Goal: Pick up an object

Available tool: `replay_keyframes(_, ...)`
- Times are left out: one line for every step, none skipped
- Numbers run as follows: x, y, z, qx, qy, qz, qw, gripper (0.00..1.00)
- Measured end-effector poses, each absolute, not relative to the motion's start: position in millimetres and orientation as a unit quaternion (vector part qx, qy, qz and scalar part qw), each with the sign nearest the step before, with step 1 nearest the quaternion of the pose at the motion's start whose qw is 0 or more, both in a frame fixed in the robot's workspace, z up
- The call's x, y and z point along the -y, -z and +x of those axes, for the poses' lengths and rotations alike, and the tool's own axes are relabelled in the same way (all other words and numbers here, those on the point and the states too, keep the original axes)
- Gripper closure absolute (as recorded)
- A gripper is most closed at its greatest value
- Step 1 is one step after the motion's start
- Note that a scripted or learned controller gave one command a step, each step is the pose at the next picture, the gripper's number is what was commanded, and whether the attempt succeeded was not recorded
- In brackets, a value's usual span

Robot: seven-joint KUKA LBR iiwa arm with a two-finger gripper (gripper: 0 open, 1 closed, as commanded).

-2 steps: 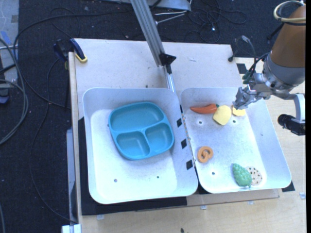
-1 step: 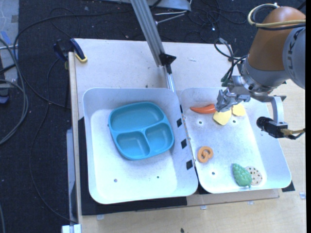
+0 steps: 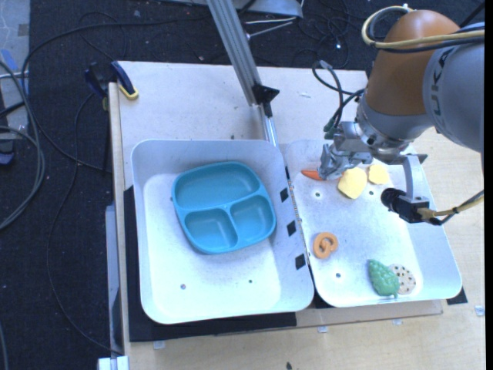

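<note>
- Gripper [image 3: 337, 163]: low at the upper left corner of the right bin [image 3: 431, 241], under the grey wrist and orange band; whether its fingers are apart or together cannot be told, and nothing is seen between them.
- Loose objects, right bin: six counted.
- Two yellow pieces: a larger lumpy one [image 3: 352, 183] just right of the gripper, a smaller one [image 3: 378, 174] beside it, partly under the wrist.
- One orange carrot-like piece [image 3: 310, 175], small and tapered, just left of the gripper at the bin's left edge.
- One orange pretzel [image 3: 325, 244], looped, lower left-centre of that bin, well apart from the gripper.
- One green leafy item [image 3: 383, 277], bumpy, in the lower right, touching one round speckled cookie [image 3: 403, 279].
- Bins: two, white, shallow, rounded corners, side by side at centre frame.
- Left bin [image 3: 154, 284]: holds one blue tray [image 3: 223, 206], smooth plastic, three compartments, lying at a tilt in the upper half.
</note>
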State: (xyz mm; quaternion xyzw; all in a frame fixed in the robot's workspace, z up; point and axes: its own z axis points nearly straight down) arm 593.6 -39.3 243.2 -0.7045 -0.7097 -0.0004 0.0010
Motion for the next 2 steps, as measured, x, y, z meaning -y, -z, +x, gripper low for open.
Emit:
replay_keyframes(-7.7,-246.8,597.7,0.71,0.0008,-0.704,0.0,1.0)
replay_keyframes(-55.5,-245.4,592.3,0.71,0.0002,-0.704,0.001,1.0)
